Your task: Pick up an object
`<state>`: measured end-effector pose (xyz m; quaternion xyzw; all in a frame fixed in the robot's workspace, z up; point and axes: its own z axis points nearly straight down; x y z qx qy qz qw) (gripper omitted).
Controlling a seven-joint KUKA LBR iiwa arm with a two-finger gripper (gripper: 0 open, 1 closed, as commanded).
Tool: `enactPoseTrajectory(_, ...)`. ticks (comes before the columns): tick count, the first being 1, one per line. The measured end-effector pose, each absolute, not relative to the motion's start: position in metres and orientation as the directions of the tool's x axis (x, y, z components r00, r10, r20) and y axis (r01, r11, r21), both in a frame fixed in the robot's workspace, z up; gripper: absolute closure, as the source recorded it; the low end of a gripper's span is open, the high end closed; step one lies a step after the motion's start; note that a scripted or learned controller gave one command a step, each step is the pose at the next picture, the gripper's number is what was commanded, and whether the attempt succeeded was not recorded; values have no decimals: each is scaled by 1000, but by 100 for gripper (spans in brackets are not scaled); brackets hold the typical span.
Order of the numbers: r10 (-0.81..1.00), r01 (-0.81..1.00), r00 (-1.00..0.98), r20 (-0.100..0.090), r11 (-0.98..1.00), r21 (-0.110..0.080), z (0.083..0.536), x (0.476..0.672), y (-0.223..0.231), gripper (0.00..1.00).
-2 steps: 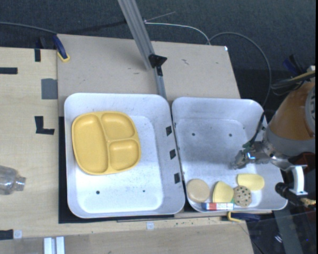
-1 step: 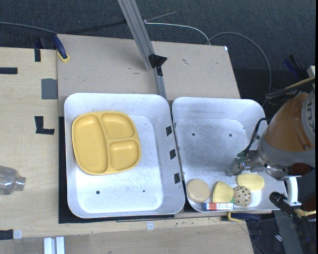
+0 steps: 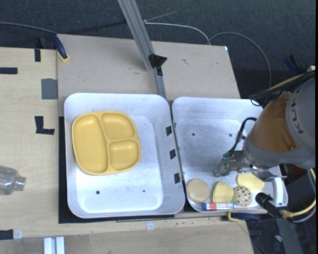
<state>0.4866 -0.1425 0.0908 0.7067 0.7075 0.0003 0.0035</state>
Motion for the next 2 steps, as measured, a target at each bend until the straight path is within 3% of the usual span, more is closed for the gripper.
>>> enactPoseTrajectory(2, 1000, 1000, 0, -2, 0, 4, 90, 486, -90, 100)
